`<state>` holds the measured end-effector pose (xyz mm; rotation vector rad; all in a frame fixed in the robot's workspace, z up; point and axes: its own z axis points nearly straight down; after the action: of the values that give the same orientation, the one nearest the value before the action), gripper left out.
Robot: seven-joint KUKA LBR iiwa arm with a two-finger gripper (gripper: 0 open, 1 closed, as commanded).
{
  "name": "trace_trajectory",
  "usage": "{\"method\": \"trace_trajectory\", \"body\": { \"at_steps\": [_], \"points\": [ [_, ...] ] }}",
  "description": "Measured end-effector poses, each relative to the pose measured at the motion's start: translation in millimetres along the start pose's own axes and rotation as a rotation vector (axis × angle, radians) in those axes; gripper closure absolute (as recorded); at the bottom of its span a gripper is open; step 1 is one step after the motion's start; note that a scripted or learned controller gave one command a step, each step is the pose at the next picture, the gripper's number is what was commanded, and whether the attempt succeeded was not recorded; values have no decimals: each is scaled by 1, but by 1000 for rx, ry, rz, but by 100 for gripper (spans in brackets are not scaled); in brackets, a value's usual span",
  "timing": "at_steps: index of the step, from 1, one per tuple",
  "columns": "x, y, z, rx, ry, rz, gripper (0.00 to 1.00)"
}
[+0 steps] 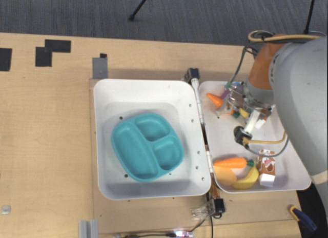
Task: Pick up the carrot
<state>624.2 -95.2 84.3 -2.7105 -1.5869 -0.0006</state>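
Camera view: carrot beside banana

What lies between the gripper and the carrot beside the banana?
In the camera view, only bare white bin floor separates the gripper from the carrot.

The carrot is small, orange and pointy. It lies tilted in the right bin, near the bin's far left corner. Its thin tip points up and to the left.
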Motion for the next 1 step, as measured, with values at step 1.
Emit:
{"method": "trace_trajectory", "body": {
  "at_steps": [1],
  "points": [
    [18, 7, 0, 1, 0, 279, 0]
  ]
}}
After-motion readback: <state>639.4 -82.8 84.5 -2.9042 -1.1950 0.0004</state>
